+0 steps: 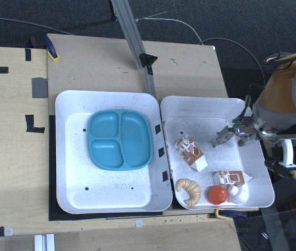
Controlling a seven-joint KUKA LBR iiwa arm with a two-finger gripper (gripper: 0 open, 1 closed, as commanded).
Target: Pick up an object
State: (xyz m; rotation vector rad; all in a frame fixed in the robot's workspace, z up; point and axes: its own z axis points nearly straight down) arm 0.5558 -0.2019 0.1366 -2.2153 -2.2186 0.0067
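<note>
In the right bin (205, 109) lie a brown-and-white carton (191, 152) near the middle, a croissant (189, 191) at the front left, a red tomato (217, 194) beside it, and a small orange-and-white carton (233, 179) at the front right. My gripper (225, 137) reaches in from the right and hovers over the bin's bare floor, right of the brown carton and clear of it. Nothing is seen between its fingers.
The left bin (69, 140) holds a teal divided plate (120, 139). A grey metal bar (132, 33) slants down from the top to the bins' shared back corner. The arm's orange band (281, 93) stands over the right bin's right rim.
</note>
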